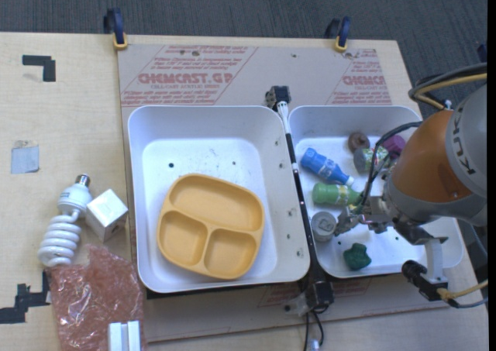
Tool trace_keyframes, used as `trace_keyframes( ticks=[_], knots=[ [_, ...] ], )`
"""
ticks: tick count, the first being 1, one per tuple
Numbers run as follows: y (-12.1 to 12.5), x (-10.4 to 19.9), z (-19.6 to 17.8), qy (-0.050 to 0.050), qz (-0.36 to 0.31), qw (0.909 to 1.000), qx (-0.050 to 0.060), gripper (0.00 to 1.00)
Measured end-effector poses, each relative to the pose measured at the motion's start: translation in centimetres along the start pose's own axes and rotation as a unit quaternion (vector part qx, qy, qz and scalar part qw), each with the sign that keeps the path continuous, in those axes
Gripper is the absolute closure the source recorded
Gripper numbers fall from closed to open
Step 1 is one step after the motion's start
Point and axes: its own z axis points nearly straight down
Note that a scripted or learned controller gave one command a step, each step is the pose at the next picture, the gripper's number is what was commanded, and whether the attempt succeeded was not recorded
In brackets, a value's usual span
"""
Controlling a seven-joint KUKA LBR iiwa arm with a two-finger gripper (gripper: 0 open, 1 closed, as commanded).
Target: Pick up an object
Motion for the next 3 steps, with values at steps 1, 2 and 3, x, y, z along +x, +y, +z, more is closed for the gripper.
trace_keyframes(
  ticks=[1, 2, 3],
  knots=[
    [0.10, 0.23, -0.89, 0.003, -0.002, 1.0000, 0.001, 1.00],
    [0.10, -0.04, -0.95, 0.000, 0.000, 1.0000, 0.000, 0.00],
    [0.02, 0.19, -0.04, -0.002, 0.001, 1.0000, -0.001, 0.00]
  ],
)
